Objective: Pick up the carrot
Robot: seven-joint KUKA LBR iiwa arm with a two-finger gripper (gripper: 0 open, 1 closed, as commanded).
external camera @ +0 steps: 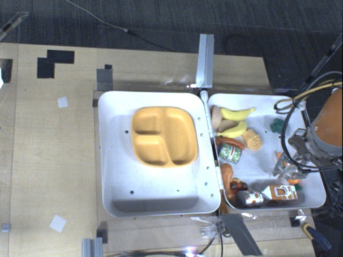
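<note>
The table (48,159) fills most of the frame, with two white bins set side by side at its centre and right. In the left bin (115,191) a yellow divided plate (163,136) is seen. The right bin (266,99) is crowded along its left side with bananas (237,113), a corn piece (252,140), a green can (231,153), a dark bottle (249,198) and a small carton (282,193). The arm (328,125) is seen at the right edge, with the gripper (288,169) low over the bin's right part. Whether the jaws are wide or narrow cannot be told. The carrot (228,173) is judged to be the orange piece at the bin's lower left, apart from the gripper. Nothing is seen held; the approach and pick are judged left to do.
</note>
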